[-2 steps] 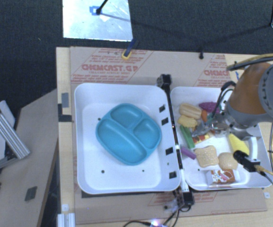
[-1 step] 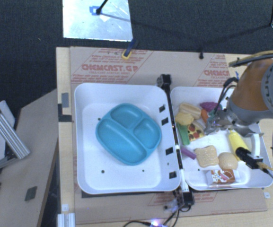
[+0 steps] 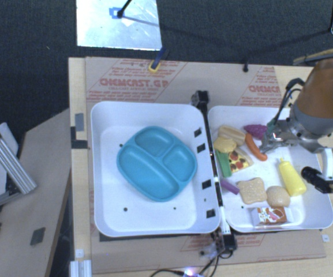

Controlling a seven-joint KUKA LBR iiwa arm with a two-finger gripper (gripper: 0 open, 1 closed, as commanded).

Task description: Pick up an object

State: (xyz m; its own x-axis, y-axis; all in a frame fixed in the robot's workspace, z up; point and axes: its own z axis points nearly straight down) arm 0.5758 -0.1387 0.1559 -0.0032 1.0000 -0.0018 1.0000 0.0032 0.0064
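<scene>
The right bin [image 3: 316,217] holds several toy foods. Among them are a purple piece [image 3: 255,130], an orange sausage [image 3: 256,146], a pizza slice [image 3: 239,160], a slice of toast [image 3: 251,190] and a yellow mustard bottle [image 3: 291,176]. My gripper [image 3: 273,138] hangs low over the bin's upper middle, just right of the orange sausage and the purple piece. I see nothing held in it. The wrist hides part of the bin behind it.
The left bin [image 3: 111,212] holds a blue divided plate [image 3: 156,162]. A bun [image 3: 231,133], a green piece [image 3: 224,164], a round biscuit [image 3: 277,196] and a red packet [image 3: 272,215] also lie in the right bin. A black divider [image 3: 209,160] separates the bins.
</scene>
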